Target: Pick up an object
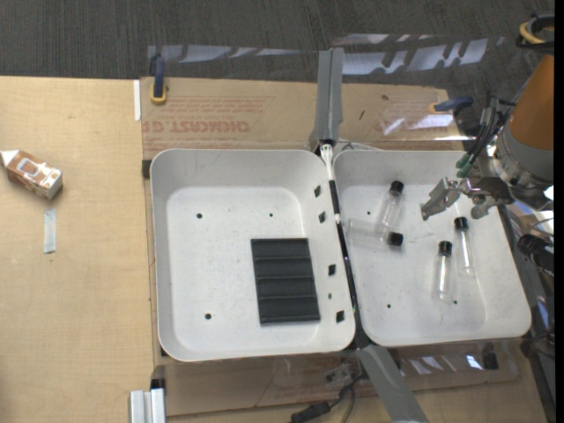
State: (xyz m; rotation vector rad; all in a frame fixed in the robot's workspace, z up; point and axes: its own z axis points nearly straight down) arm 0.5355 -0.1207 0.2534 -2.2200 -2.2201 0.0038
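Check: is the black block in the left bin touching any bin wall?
Apart. In the camera view the black block lies on the left bin's floor, with white floor showing plainly on all four sides between it and the walls.

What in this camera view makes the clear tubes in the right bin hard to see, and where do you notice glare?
Camera view: the clear tubes nearly vanish against the white right bin, their black caps marking them; glare streaks the transparent panel behind the bins; lighting is even with soft shadows; the gripper looks slightly blurred; the black block in the left bin stands out sharply.
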